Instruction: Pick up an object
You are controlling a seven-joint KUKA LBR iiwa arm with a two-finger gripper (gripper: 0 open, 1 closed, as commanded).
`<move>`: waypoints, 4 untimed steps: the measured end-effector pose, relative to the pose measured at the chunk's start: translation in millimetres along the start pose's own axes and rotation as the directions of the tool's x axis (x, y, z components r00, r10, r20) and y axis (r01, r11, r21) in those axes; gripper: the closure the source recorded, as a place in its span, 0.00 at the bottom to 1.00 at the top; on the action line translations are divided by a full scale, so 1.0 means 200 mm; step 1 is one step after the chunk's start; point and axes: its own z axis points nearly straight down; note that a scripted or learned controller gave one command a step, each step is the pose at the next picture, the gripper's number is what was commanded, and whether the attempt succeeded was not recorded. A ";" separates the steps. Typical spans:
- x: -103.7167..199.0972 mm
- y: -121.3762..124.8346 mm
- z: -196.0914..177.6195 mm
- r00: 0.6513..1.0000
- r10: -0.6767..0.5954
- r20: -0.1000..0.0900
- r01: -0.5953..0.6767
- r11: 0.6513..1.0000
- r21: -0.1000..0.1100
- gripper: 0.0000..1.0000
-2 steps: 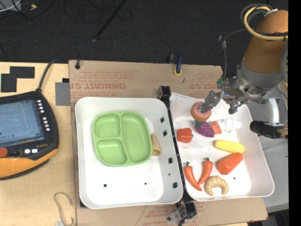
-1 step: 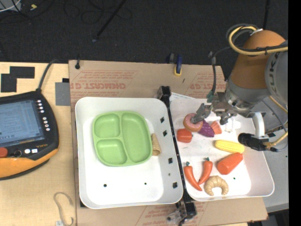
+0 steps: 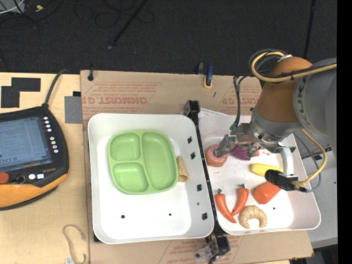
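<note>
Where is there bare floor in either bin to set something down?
Left bin: a wide strip below the green tray, running to the front wall. Right bin: crowded; donut, corn, peppers and croissant leave only a patch mid-floor.
</note>
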 end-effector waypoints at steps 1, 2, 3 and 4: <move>-0.01 0.01 0.19 1.000 0.003 0.008 -0.002 1.000 -0.015 0.00; -0.05 0.03 0.27 1.000 0.008 0.019 -0.008 1.000 -0.021 0.00; -0.06 0.02 0.23 1.000 0.017 0.013 -0.016 1.000 -0.018 1.00; -0.04 -0.03 -0.03 1.000 0.006 -0.001 -0.006 1.000 -0.008 1.00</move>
